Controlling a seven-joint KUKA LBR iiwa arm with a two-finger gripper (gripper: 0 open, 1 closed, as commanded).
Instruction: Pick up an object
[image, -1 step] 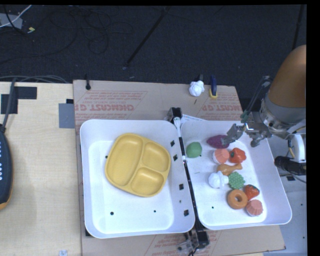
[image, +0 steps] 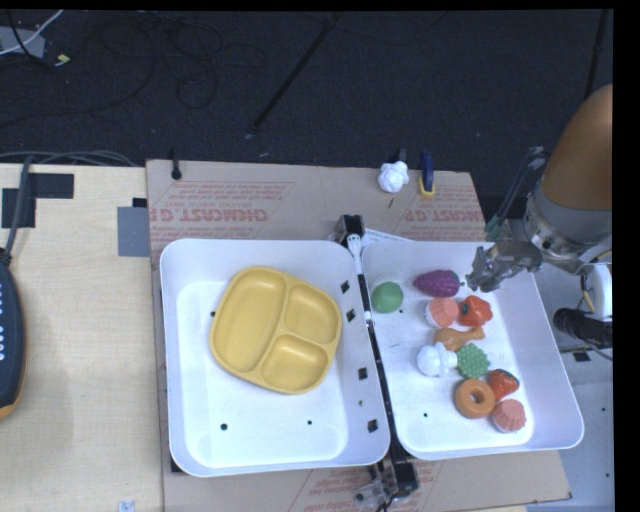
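On a cardboard sheet (image: 260, 205) over the pale bench (image: 70, 330), two bins; the right bin (image: 545, 400) holds toy food (image: 470, 350), the left a yellow tray (image: 275, 328). The gripper (image: 480, 272) hovers beside the purple piece (image: 437, 282); its state I cannot tell.

Both white bins (image: 190, 440) look smooth, glossy plastic. Yellow divided tray (image: 276, 328): matt plastic. Beneath them, brown cardboard sheet (image: 260, 200), dull and printed.

divided plate (image: 275, 328) in left bin (image: 190, 400), toy foods (image: 465, 345) in right bin (image: 545, 400)
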